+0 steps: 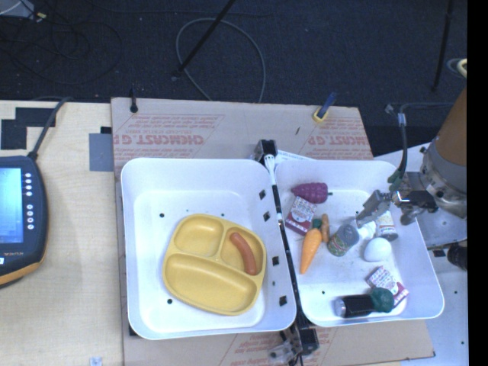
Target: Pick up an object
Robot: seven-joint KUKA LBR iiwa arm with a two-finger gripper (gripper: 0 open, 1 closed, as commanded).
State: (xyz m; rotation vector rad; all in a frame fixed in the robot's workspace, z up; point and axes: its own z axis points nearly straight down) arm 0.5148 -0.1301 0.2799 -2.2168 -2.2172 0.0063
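The right bin [427,296] holds several small items: a purple fruit [310,192], a red and white packet [300,214], an orange carrot [309,250], a grey can [343,239], a white egg [377,249], a second red and white packet [385,278] and a black bottle [355,306] with a green lump [383,301] at its end. My gripper [376,204] hangs over the bin's right half, just up and right of the grey can and above the egg. Nothing is visibly held in it.
The left bin [145,204] carries a yellow divided tray [210,280] with a sausage [245,252] in one compartment. A ridge [278,235] separates the bins. A handheld pendant [15,212] lies on the bench at far left. Cables trail behind.
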